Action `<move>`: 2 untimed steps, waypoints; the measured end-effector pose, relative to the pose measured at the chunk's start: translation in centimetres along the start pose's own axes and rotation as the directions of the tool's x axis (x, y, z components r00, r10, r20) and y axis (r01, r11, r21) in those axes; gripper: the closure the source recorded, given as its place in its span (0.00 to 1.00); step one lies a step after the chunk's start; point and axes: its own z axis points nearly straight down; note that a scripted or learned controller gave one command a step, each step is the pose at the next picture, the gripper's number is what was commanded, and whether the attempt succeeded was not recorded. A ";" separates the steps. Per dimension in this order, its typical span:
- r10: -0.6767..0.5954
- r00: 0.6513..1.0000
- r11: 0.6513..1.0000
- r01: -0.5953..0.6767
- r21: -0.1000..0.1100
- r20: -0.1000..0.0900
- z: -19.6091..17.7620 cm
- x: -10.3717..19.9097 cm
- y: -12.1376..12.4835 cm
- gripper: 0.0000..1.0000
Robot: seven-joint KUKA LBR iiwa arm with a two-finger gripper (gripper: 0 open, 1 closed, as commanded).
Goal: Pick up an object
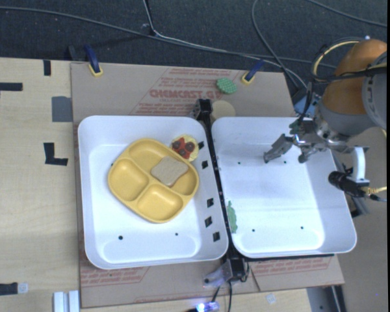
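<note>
gripper (287,147) over right bin (279,200), fingers' state: cannot tell | nearest object: green piece (231,214) at bin's left wall, 7 o'clock from gripper, long axis 12-6 | yellow tray (133,181) left bin, 9 o'clock

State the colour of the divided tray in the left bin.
Yellow: the divided tray shows best in the camera view.

What we cannot make out

The arm (351,77) runs off the edge at three o'clock, so we lose its upper links. The gripper (292,147) is small and dark over the right bin (279,239), and we cannot tell how its fingers stand. The reddish item (184,147) at one o'clock on the yellow tray (127,181) is too small to identify, as is the green scrap (232,216) by the bins' divider.
</note>
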 end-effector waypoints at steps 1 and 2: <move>0.000 1.000 1.000 0.000 0.003 -0.001 6.3 0.7 0.1 0.00; 0.000 1.000 1.000 0.000 -0.005 0.002 8.6 0.7 0.1 0.00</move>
